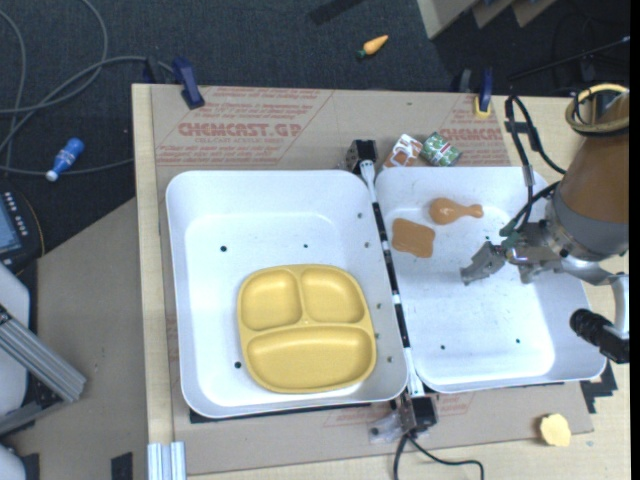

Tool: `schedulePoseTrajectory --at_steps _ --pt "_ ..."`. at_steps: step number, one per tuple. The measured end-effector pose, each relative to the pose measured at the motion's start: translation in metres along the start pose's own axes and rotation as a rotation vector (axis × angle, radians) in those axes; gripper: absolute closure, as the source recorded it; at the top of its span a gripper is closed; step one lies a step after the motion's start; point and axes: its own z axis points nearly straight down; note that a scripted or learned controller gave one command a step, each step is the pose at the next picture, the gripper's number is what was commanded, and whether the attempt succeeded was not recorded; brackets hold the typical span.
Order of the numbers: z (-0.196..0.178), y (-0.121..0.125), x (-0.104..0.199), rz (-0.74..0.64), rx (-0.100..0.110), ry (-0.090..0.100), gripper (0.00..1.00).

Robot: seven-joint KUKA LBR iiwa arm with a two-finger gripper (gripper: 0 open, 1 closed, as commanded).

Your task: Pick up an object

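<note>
**A:** Where is the tool [487, 265] at this moment?

**B:** Over the right bin [480, 353], near its middle, reaching in from the right side. The grey arm [590, 203] with its orange band sits above it.

**A:** Clenched or released?

**B:** I cannot tell. It reads as a dark, angular shape from this slant, and nothing shows between its tips.

**A:** And the things to pick?

**B:** Two lie in the right bin, toward its back left. A flat brown toast-like piece [413, 238] rests close to the divider, and an orange drumstick-shaped toy [455, 210] lies just behind it, nearer the back wall. Both sit on the bin floor, apart from the tool, which is to their right and a little forward.

**A:** The left bin [200, 218]?

**B:** It holds a yellow divided plate [304, 326] with three compartments, lying flat toward the front.

**A:** Anything outside the bins?

**B:** Small crumpled wrappers [425, 150] on the surface behind the right bin, and a yellow lump [554, 429] at the front right corner.
</note>
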Motion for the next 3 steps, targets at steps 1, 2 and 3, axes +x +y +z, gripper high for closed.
schedulePoseTrajectory --at_steps 1,2,3 --pt "0.116 0.064 -0.01 -0.001 -0.002 -0.002 0.0" --pt "0.11 0.148 -0.027 -0.004 -0.01 -0.004 0.0" --pt "0.1 0.145 -0.026 -0.003 -0.004 -0.003 1.0"
